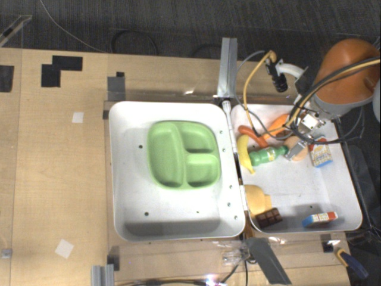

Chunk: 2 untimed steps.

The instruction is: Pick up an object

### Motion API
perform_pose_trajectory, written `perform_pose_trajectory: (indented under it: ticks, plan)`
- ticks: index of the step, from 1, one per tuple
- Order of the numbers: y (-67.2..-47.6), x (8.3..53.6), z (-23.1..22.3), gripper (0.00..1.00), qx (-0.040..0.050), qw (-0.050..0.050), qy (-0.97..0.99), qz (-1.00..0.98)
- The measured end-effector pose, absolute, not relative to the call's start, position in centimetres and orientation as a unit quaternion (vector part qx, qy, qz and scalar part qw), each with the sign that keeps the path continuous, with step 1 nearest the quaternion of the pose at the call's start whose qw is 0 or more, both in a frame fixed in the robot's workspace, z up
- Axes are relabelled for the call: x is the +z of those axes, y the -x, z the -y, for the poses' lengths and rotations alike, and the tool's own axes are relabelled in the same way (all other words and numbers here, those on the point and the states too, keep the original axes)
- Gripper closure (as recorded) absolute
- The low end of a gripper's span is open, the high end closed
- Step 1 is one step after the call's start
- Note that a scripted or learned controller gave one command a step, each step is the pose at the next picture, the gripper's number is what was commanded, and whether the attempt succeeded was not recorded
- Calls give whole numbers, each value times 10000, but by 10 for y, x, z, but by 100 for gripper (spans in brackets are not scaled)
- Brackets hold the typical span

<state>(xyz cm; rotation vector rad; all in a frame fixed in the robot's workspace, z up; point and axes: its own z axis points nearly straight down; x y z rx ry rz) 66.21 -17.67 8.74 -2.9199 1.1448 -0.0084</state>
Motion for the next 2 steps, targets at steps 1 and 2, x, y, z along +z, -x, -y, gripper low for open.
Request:
perform_pose_trajectory:
  ticks: [1, 2]
  plan:
    - [-664, 101, 176, 100, -46, 56, 9297, -3682]
    - [-673, 236, 146, 100, -99, 38, 9159, -4012]
